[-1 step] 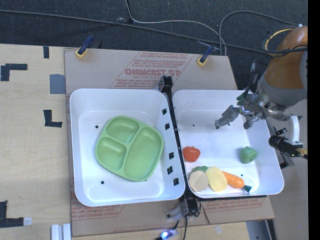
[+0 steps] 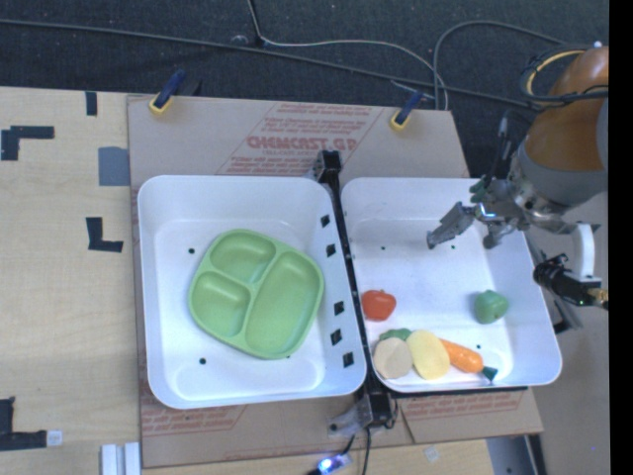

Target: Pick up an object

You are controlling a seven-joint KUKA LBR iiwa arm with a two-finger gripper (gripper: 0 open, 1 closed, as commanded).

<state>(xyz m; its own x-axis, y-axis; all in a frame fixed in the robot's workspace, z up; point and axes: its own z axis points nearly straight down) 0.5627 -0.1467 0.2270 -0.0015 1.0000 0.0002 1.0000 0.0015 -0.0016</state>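
Reaching in from the right, the tool (image 2: 465,224) hangs over the upper part of the right bin (image 2: 396,201); its two dark fingers are spread apart with nothing between them, one finger (image 2: 447,228) slanting down to the left.

By size, the rest runs so. The worktop (image 2: 59,295) carries a cardboard sheet (image 2: 297,142), and on it the two white bins sit side by side. The left bin (image 2: 163,216) holds a green divided plate (image 2: 257,291), lying flat near its middle. In the right bin, along the near wall, a yellow potato-shaped piece (image 2: 429,354) lies touching a pale round piece (image 2: 393,358) on its left and an orange carrot (image 2: 461,355) on its right. A red tomato-like piece (image 2: 378,305) sits near the divider, and a small green piece (image 2: 490,307) rests near the right wall, below the tool and apart from it.
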